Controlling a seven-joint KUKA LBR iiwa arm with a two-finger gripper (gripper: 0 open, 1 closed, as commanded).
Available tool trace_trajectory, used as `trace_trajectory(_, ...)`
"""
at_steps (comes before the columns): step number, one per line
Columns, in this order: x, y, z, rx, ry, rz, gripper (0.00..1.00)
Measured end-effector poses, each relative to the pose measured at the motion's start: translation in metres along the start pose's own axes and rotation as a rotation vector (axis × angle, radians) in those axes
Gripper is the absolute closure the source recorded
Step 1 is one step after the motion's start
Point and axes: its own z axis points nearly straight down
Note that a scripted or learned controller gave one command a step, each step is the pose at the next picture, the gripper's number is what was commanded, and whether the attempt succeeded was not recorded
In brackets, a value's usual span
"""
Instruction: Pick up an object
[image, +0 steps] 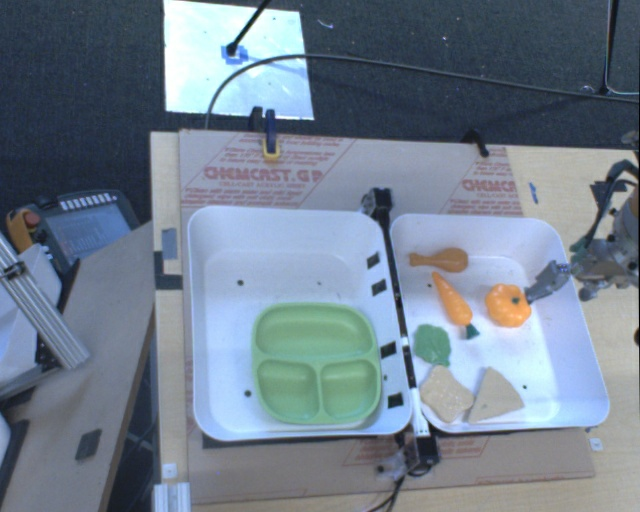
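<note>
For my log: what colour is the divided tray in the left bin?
Light green tray, camera view.

Arm (612, 250): cut off by the right edge just right of the right bin (560, 235); only wrist parts and cabling in frame, blurred.
Gripper (548, 281): small grey tip over the right bin's right side, just right of the orange pumpkin-like toy (508, 305); finger stance too small to tell.
Pendant-like device with screen (80, 228): well left of the left bin (210, 300); screen content unreadable.
Aluminium bar (40, 305): left of the left bin, upper end cut by the left edge.
Cable loop (620, 60): far above the right bin, cut by the top and right edges.
</note>
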Motion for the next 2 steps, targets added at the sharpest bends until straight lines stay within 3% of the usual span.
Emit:
trace_trajectory(1, 0.001, 0.003, -0.007, -0.012, -0.003, -0.004, 0.0)
trace_trajectory(2, 0.008, 0.008, 0.039, -0.01, -0.002, -0.006, 0.0)
